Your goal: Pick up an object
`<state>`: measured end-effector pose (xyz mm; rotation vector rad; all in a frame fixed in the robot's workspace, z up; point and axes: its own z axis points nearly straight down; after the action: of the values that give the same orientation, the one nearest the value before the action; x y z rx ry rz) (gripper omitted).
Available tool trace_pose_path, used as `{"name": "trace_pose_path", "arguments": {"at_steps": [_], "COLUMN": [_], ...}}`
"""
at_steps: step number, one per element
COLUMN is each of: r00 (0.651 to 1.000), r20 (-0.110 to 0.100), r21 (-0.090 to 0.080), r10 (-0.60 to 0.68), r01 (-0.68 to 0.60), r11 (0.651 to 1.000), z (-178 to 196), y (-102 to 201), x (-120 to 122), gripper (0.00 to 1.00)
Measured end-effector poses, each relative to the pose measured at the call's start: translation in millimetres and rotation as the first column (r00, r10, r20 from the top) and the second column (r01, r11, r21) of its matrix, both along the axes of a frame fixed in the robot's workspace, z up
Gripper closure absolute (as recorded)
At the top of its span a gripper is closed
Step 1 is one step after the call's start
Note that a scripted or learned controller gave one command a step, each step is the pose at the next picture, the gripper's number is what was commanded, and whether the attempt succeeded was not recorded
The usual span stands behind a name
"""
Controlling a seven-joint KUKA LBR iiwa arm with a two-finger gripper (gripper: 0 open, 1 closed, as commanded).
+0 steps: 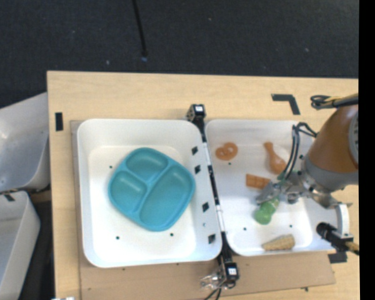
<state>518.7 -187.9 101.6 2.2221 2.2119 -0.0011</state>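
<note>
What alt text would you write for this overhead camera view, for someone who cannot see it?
A grey and orange robot arm lowers its gripper over a green toy in the right bin, among an orange ring and other toy foods. The left bin holds a blue divided plate.

Mounted high above the surface (pixel 144 95), looking down at a slant. Far enough off to take in both white bins (pixel 87 230) side by side, plus dark floor (pixel 237 24) beyond the far edge.
</note>
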Motion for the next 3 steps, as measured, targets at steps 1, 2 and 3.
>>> {"name": "trace_pose_path", "arguments": {"at_steps": [1, 2, 3], "r00": [1.000, 1.000, 1.000], "r20": [0.000, 0.001, 0.003], "r21": [0.002, 0.003, 0.002], "r10": [-0.005, 0.006, 0.008], "r01": [0.005, -0.006, -0.008], "r11": [1.000, 1.000, 1.000], "z": [10.1, 54.5, 98.9], "y": [0.0, 3.3, 0.9], "x": [-0.5, -1.6, 4.5], "gripper": [1.00, 1.00, 1.00]}}
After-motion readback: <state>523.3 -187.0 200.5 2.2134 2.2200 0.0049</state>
